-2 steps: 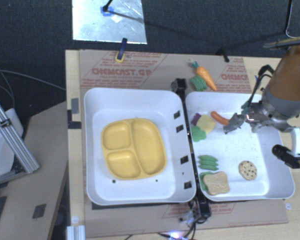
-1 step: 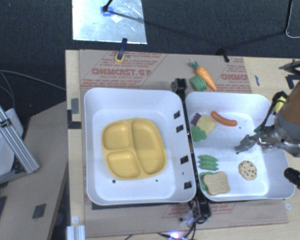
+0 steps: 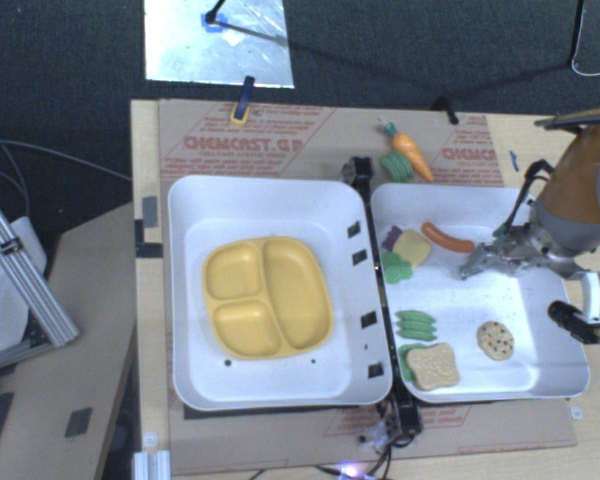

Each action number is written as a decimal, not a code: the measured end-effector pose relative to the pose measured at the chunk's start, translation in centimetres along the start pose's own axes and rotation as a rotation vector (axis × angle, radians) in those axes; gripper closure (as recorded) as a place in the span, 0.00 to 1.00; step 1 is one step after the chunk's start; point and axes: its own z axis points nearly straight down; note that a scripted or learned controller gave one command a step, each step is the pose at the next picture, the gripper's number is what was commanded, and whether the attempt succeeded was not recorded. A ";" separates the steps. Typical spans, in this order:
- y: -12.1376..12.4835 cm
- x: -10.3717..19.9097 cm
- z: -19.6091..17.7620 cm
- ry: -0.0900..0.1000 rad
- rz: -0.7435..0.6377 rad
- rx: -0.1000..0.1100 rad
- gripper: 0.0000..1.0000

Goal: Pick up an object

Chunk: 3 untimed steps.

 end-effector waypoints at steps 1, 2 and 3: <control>-10.8 1.6 -0.2 0.006 0.008 0.012 0.00; -10.1 1.5 -1.4 0.001 0.004 -0.001 1.00; -1.0 7.2 -0.3 0.002 -0.008 -0.005 1.00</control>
